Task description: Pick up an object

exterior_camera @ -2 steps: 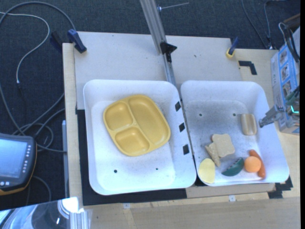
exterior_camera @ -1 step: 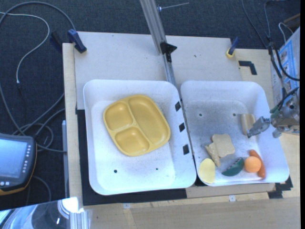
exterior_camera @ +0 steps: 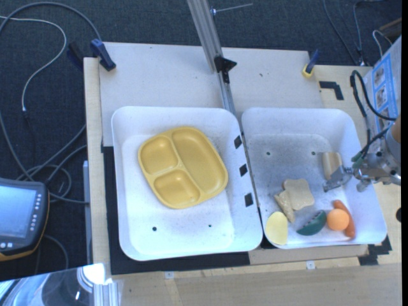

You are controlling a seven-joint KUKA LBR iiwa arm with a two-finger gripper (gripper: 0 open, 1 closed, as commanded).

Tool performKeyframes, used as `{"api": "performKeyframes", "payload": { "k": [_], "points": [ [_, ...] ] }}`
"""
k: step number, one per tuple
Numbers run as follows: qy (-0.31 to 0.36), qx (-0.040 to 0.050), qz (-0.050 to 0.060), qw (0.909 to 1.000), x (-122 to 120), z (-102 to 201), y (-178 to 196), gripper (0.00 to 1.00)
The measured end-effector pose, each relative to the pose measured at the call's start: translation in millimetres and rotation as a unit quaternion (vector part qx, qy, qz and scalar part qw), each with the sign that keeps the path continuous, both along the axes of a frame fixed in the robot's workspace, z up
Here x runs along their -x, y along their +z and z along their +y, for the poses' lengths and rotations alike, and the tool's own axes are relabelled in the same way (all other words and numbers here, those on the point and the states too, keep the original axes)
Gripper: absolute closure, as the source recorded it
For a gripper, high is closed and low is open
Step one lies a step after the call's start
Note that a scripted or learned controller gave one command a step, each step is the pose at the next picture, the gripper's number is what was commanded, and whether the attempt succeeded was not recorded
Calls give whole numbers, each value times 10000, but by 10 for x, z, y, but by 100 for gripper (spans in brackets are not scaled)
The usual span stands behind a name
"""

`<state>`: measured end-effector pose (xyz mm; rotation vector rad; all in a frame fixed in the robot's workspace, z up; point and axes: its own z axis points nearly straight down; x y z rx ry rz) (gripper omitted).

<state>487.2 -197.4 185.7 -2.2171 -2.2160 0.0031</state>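
- Objects for picking lie in the right bin (exterior_camera: pixel 299 123), clustered at its near right: a tan bread-like piece (exterior_camera: pixel 297 194), an orange ball (exterior_camera: pixel 338 219), a green piece (exterior_camera: pixel 311 224), a yellow disc (exterior_camera: pixel 276 228).
- The yellow divided plate (exterior_camera: pixel 183 166) sits alone in the left bin (exterior_camera: pixel 127 190).
- The gripper (exterior_camera: pixel 347 177) hovers right of the bread; whether it is apart or together, I cannot tell.
- Judged step: approach. Next: descend squarely onto one item.
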Motion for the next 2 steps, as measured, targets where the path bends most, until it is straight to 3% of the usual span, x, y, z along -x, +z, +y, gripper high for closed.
{"api": "performKeyframes", "payload": {
  "k": [1,2],
  "points": [
    [1,-2,1,10000,26,15,-426,0],
    [9,14,-41,10000,4,11,-289,100]
  ]
}}
